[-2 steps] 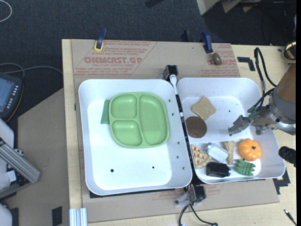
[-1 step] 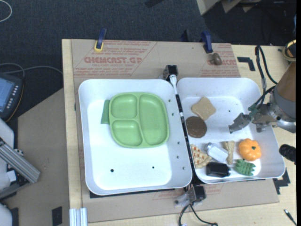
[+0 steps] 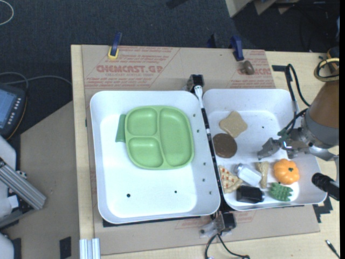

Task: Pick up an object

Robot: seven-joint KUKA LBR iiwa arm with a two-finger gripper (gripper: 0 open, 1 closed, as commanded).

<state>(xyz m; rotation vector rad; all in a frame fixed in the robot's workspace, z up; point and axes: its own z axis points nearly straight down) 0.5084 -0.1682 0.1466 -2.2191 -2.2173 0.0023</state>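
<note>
Pumpkin [image 3: 285, 172] lies just below the gripper [image 3: 271, 147].

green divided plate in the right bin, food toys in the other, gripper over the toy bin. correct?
Not quite. The camera view shows the green divided plate in the left bin; the food toys are in the right bin, with the gripper over them.

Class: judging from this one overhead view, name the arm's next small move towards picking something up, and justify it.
Probably a short drop towards the orange pumpkin. The gripper sits in the right bin just above and left of it, with nothing between its fingers, and the pumpkin is the nearest toy.
</note>
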